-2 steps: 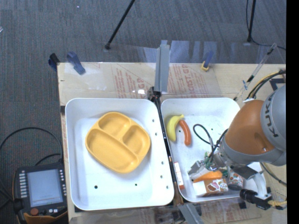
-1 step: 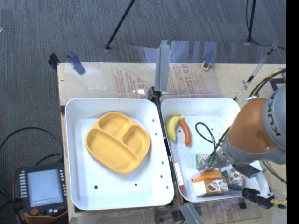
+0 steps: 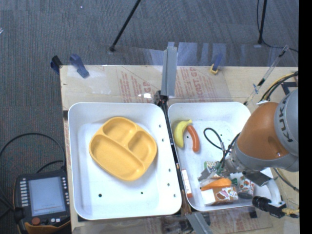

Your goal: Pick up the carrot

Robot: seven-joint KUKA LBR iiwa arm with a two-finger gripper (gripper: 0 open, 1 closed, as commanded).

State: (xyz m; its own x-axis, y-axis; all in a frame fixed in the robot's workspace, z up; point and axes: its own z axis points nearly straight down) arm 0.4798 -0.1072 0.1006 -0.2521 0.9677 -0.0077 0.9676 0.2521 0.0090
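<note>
One carrot (image 3: 216, 183) lies near the right bin's (image 3: 234, 108) near edge, under the end effector (image 3: 225, 172), whose opening I cannot tell.

You have two white bins: the left bin (image 3: 80, 179) carries a yellow divided plate (image 3: 123, 147). In the right bin (image 3: 229, 113) lie a yellow banana (image 3: 181, 132), a reddish-orange sausage (image 3: 194, 138), an orange carrot (image 3: 216, 184) and a white carton (image 3: 224, 195) printed with brown shapes. Your arm (image 3: 273, 135) is grey with an orange band. The bench (image 3: 112, 84) is pale tan with red print.
</note>
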